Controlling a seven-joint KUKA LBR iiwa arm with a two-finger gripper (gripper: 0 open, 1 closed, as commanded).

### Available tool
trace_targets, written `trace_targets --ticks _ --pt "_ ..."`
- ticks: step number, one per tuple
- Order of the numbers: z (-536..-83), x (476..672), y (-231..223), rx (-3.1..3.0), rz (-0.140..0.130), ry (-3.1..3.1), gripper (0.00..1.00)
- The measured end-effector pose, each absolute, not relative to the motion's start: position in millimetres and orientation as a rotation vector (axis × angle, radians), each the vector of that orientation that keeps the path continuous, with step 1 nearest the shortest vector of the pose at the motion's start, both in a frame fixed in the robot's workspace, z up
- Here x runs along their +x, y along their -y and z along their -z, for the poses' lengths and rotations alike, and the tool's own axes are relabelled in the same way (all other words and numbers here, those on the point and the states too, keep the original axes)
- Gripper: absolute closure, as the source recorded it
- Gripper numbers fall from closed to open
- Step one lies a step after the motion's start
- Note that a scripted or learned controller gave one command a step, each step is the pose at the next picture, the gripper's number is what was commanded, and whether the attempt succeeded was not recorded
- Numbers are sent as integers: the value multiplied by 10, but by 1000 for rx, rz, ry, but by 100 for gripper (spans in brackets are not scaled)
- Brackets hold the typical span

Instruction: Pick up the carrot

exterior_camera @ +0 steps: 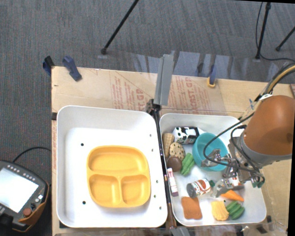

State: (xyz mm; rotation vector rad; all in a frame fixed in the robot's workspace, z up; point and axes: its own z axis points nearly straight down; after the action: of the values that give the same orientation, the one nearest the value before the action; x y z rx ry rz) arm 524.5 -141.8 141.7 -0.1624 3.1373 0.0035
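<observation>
Gripper low in the right bin, finger state impossible to tell, carrot just below it near a green vegetable and a can.

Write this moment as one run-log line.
gripper: over right bin | carrot: lying in bin, just below gripper | not lifted
</observation>
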Motion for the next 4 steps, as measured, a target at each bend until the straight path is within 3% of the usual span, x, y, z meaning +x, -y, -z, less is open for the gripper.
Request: trace_targets --ticks 1,2,3,4 --pt "-853 4892 1655 -332 -6 -3128 0" --pt "-955 4907 1637 -336 -8 -3125 100" --pt "-1748 4940 1123 -555 -2 -3088 100" --pt "-2601 5296 1574 -843 1 -3020 100"
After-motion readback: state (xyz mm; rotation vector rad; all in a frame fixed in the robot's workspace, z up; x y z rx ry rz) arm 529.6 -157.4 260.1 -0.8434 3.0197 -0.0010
